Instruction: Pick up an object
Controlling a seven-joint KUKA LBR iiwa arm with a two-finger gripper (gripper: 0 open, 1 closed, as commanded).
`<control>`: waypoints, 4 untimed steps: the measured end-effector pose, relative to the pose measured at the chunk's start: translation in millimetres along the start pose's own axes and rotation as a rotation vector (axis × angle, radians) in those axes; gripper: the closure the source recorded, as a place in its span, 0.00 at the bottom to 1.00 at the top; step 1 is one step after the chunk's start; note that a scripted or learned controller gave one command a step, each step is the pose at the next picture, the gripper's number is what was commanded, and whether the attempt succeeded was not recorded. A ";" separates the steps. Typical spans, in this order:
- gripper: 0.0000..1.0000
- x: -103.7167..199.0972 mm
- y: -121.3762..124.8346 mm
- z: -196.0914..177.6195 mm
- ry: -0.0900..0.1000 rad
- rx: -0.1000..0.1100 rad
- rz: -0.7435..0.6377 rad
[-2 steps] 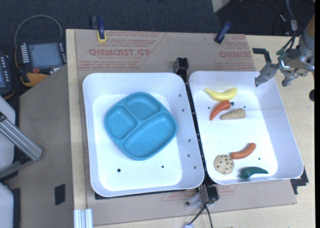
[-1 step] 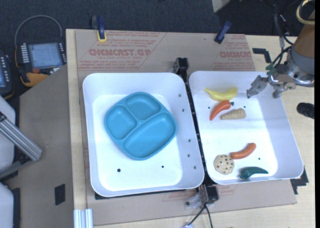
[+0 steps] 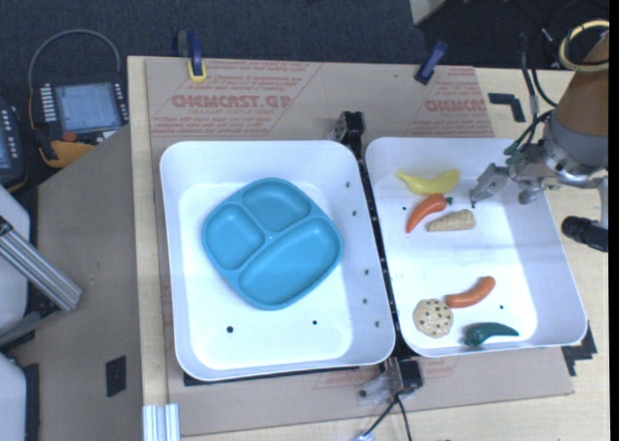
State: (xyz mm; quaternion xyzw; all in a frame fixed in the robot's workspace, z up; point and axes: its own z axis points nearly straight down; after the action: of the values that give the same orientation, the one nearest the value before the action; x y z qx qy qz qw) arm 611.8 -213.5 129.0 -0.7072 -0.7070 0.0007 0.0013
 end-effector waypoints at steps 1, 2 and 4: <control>0.00 0.7 -0.1 46.4 0.001 0.001 -0.001; 1.00 0.5 1.0 33.6 -0.001 -0.004 -0.001; 1.00 -0.6 9.8 -75.4 -0.004 -0.009 -0.002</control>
State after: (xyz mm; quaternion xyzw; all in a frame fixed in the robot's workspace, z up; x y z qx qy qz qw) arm 621.8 -214.2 204.3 -0.7067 -0.7076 -0.0013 -0.0033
